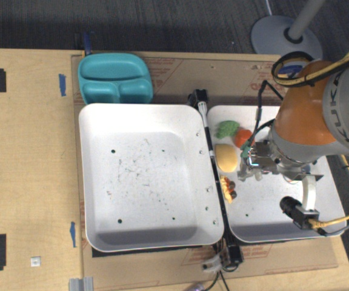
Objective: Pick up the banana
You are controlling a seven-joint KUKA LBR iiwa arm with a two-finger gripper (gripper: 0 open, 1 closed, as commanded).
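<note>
The arm (pixel 320 111) reaches in over the right bin (pixel 265 214), and its bulk hangs above the middle of that bin, so the gripper (pixel 253 162) is seen from behind and above; whether it is open or closed I cannot tell, and nothing can be seen held in it. It sits low, just beside a cluster of toy food pushed toward the wall shared with the left bin (pixel 85 162): a green piece (pixel 227 128), a red-orange piece (pixel 242 137), and a pale yellow rounded piece (pixel 226 157). A smaller yellow and orange bit (pixel 228 188) lies against the same wall. No banana shape is plain to me. It may be one of the yellow pieces, or lie hidden under the arm. The gripper's spot next to the pale yellow piece suggests that is the target. A teal tray (pixel 115 77) rests behind the left bin, well out of the way.
</note>
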